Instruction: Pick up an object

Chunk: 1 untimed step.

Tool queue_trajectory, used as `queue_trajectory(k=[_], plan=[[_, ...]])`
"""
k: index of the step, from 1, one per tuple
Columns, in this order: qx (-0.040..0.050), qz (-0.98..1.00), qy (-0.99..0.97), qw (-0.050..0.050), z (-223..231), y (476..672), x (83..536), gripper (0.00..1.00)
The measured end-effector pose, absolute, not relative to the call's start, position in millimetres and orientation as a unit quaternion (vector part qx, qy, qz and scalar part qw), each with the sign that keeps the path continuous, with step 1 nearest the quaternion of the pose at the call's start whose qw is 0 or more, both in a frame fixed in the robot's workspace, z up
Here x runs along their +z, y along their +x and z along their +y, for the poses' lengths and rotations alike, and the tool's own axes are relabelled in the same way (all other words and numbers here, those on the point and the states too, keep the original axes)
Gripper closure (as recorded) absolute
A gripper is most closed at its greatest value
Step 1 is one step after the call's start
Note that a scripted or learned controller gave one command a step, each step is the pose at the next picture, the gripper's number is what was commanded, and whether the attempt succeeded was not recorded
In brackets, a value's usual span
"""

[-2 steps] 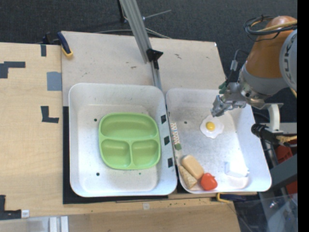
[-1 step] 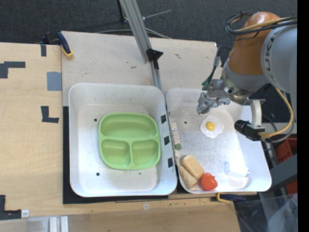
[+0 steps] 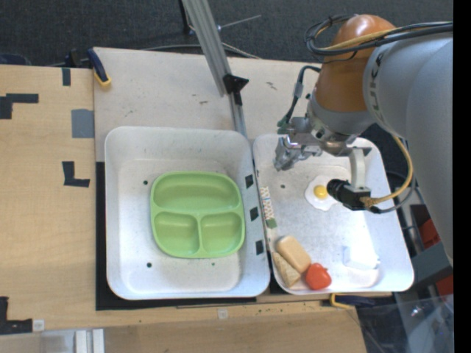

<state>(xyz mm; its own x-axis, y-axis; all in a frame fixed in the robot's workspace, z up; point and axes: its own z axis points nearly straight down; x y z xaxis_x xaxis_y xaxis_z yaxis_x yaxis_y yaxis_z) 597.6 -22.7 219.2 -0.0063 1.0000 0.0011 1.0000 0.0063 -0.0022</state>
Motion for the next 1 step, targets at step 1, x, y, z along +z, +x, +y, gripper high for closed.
queue_trajectory(k=[1], plan=[[-0.0008,-0.710,-0.704,0.001,32.9,613.8,231.0,1.00]])
